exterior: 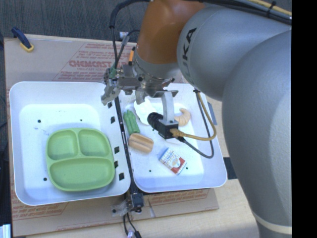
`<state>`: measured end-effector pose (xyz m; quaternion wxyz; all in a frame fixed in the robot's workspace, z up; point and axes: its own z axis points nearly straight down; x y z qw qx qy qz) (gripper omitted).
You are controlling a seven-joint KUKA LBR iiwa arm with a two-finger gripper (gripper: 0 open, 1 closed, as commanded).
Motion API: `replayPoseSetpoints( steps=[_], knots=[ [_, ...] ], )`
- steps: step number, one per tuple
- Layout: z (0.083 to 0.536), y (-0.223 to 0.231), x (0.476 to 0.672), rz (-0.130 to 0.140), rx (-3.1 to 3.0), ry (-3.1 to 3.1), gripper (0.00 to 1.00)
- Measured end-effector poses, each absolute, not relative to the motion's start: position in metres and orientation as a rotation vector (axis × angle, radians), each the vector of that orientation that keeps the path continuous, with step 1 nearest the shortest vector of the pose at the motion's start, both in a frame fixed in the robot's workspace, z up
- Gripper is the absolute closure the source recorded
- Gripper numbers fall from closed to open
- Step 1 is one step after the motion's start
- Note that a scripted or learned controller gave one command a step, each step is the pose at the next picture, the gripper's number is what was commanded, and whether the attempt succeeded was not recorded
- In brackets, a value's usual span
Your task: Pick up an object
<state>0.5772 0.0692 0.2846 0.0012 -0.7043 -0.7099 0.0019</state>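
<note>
Just below the claw (133,90) lies a pickle (131,122), with a bun (141,143) beyond. Centre over the pickle and straddle its narrow width. Whether the claw is spread, I cannot tell.

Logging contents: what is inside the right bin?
A green pod, a bun, a packet and a pale curved piece. The arm covers the bin's far end; anything there is hidden.

White bins: two, the left bin (20,133) and the right bin (210,170). Green divided plate (79,158): one. Green pod (132,122): one. Bread roll (141,143): one. Small printed packet (172,161): one. Pale curved piece (184,116): one. Blue-handled clamp (22,38): one.
</note>
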Motion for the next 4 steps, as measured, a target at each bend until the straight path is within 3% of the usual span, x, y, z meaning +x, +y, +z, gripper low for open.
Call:
replayPoseSetpoints(
  steps=[4],
  knots=[
    [0.2847, 0.0692, 0.5773, 0.006, -2.211, -2.229, 0.0]
  ],
)
